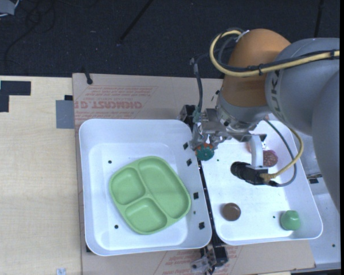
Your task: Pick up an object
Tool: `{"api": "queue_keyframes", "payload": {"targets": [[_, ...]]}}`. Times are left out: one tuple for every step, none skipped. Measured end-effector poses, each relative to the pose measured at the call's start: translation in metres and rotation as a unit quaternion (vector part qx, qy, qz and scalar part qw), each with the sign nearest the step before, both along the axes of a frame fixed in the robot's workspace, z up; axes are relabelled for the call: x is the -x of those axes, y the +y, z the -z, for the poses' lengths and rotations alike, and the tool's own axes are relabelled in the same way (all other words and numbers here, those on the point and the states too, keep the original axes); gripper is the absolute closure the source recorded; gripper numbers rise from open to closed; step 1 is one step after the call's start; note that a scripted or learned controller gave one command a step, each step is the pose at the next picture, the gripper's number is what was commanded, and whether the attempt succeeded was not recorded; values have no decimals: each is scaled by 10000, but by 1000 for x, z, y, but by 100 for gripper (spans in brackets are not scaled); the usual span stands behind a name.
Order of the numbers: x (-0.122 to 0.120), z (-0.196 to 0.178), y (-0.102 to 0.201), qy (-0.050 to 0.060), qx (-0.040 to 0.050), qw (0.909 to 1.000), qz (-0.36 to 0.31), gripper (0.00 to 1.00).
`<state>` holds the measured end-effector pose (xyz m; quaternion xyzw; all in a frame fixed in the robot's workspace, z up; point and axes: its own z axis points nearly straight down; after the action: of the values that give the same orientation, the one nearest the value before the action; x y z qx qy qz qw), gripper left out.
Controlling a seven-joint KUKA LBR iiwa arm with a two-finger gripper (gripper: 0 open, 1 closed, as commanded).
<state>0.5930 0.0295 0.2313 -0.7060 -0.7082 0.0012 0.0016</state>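
- Tool [204, 145]: metal and dark, it hangs at the near-left side of the right bin [252, 229], close to the wall the two bins share. Just under its tip sits a small teal lump [205, 153], rounded and matte. I cannot tell whether the tool is wide or narrow, or whether it grips the lump.
- Green block [290, 220]: chunky with softened corners and a smooth plastic look, lying in the right bin's near right corner.
- Brown disc [231, 211]: flat, round and dull, on the same bin's floor, left of the green block and well apart from it.
- Green plate [150, 195]: pale green plastic, a rounded rectangle moulded into three hollows, lying askew in the middle of the left bin [85, 165].
- Pink piece [270, 158]: small, rounded and reddish, toward the right bin's far right; its shape is too blurred to read.
- Both bins: shallow, glossy white, with rounded corners and low sloped walls.
- Cardboard sheet [132, 99]: brown, flat, with red print, under the bins.
- Tabletop [28, 182]: pale wood grain, to the left.
- Arm [309, 96]: smooth grey shell with a glossy orange dome [255, 50].
- Floor [103, 27]: dark, speckled carpet beyond.
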Motion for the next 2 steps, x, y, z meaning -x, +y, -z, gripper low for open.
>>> {"api": "queue_keyframes", "payload": {"targets": [[12,12,52,10,-3,10000,-4,100],[32,-5,82,3,-3,10000,-2,100]]}}
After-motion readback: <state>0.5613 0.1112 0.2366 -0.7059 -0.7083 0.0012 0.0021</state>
